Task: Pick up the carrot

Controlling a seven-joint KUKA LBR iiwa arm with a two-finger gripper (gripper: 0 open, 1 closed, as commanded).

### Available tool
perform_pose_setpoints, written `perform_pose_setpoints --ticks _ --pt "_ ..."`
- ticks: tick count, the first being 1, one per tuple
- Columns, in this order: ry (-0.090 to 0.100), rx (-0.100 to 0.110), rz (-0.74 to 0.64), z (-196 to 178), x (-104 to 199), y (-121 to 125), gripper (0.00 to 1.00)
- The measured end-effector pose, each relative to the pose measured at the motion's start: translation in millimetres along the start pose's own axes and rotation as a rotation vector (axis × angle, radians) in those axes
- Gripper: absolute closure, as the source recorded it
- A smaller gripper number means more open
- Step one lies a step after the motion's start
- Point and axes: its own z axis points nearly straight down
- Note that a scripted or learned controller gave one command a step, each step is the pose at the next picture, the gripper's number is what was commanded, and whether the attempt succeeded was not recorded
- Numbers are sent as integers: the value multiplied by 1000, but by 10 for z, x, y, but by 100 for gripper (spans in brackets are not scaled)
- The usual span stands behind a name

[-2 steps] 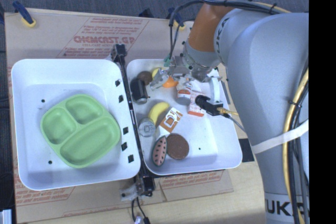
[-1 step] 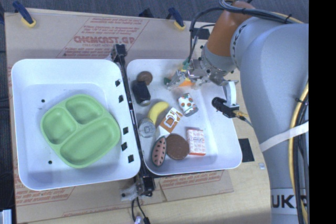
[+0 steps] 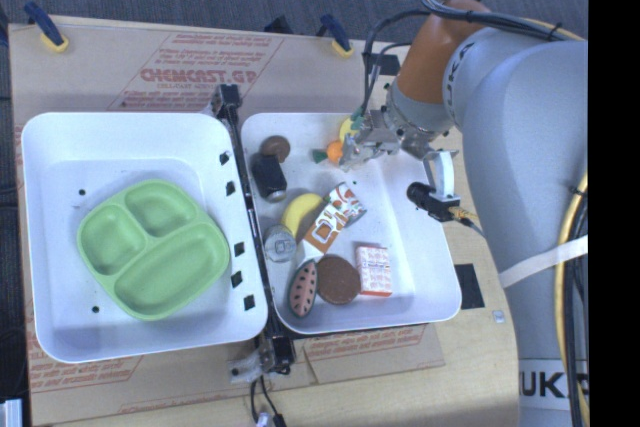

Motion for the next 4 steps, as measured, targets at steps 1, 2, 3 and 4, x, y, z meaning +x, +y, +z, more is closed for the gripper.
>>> perform_pose_setpoints --ticks 1,2,3,4 --pt "0 0 -1 -1 2 2 0" --pt "1 -4 5 103 -128 3 0" --pt "1 6 0 10 -128 -13 100" --pt "1 6 0 10 -126 -13 0"
